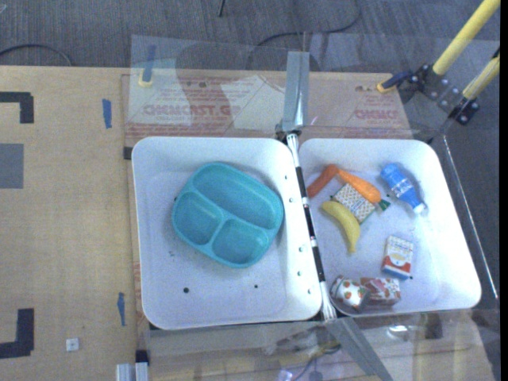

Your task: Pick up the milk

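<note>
Two shallow white bins side by side on a tan bench [63,213], meeting along a hinged middle seam. In the left bin [155,292], a teal divided plate [228,214] with three compartments, lying flat and turned at an angle, nearer the far wall than the near one.

In the right bin [452,236], the milk [398,257]: a small white and red carton in the right half of the bin, lying apart from its neighbours, with bare floor all round it. Just nearer the front edge, a red and white packet [381,290] on its side, touching a round red and white tin [349,292] at the bin's front left corner. Left of the milk, a yellow banana [343,222], curved and pointing toward the front. Beside the banana's far end, a small checked box [355,205], tilted, with an orange carrot [357,185] lying across its far edge. Next to the seam, a second orange piece [320,184], touching the carrot at its far end. Toward the far right corner, a blue bottle [401,187] on its side, cap toward the right wall, well apart from the milk.

Beyond the bins, a clear sheet over printed cardboard and a grey metal strip [295,94] along the seam line. At upper right, two yellow poles [468,30] on a dark clamp.

State of the gripper: cannot be told from this view
</note>
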`<state>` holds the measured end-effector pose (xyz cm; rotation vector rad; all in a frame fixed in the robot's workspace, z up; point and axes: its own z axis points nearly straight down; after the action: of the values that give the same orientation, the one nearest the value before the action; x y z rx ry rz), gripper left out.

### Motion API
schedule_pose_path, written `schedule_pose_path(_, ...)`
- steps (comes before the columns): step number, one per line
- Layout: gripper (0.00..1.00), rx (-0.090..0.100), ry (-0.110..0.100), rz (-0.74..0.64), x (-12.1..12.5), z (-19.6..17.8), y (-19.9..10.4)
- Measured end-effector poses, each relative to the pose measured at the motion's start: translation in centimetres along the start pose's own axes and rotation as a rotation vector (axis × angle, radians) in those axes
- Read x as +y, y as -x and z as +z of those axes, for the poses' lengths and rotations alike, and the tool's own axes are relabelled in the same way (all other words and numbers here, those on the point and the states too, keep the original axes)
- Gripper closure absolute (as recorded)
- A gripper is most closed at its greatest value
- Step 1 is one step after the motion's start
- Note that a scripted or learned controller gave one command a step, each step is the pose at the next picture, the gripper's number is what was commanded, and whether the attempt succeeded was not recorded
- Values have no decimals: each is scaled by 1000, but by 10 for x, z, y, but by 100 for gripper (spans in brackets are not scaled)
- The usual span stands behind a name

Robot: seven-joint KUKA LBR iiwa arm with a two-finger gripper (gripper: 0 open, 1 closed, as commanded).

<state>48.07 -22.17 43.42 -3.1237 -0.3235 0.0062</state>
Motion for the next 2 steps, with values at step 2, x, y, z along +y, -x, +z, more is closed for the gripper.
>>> schedule_pose_path(2, 100, 1, 0, -126, 0, -1, 0)
